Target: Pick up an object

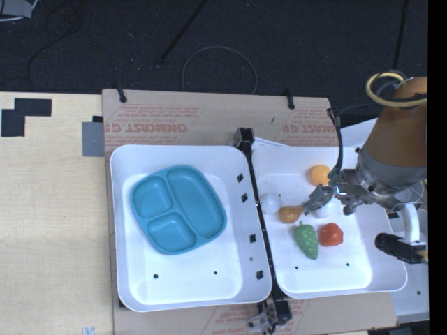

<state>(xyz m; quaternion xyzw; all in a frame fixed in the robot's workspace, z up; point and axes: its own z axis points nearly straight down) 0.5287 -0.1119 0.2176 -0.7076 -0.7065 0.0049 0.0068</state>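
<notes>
White plastic bins: the left bin (133,285) holds a glossy blue three-compartment plate (179,208). In the right bin (349,281), the gripper (323,202) hovers, fingers slightly parted, empty, between an orange ball (320,174) and a brown pear-shaped piece (290,213). Nearer lie bumpy green fruit (306,241) and a red tomato (331,234).

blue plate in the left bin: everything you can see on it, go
The blue plate is a light-blue rounded-rectangle tray, plastic by its look, split by raised ridges into three compartments, each bare. It lies flat, upright and turned at a slant on the floor of the left bin, toward that bin's upper left. It touches nothing but the bin floor, well apart from the hand.
</notes>
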